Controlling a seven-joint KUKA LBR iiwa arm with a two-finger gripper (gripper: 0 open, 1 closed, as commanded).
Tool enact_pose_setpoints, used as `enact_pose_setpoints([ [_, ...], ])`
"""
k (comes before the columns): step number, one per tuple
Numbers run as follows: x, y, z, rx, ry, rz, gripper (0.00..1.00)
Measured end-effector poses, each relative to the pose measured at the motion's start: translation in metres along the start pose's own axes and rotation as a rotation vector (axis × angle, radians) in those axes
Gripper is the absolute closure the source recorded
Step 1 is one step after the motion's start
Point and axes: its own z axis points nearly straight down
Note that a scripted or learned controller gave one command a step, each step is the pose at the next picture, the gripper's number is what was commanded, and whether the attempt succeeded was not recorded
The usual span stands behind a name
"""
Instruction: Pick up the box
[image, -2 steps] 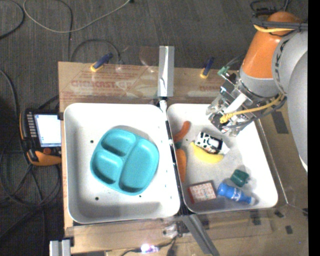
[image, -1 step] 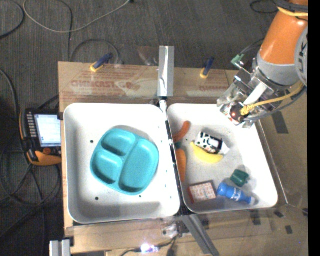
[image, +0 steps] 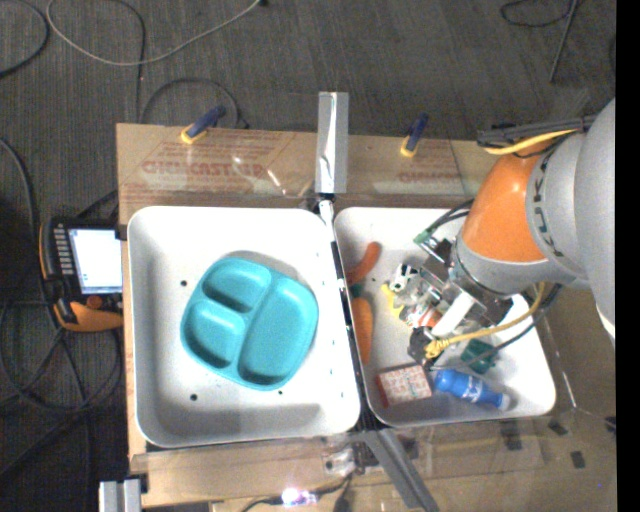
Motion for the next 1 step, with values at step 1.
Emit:
enact_pose_setpoints([
  [1, 0.0559, 0.0613, -0.0007, -0.002, 0.000, 0.175, 1.00],
])
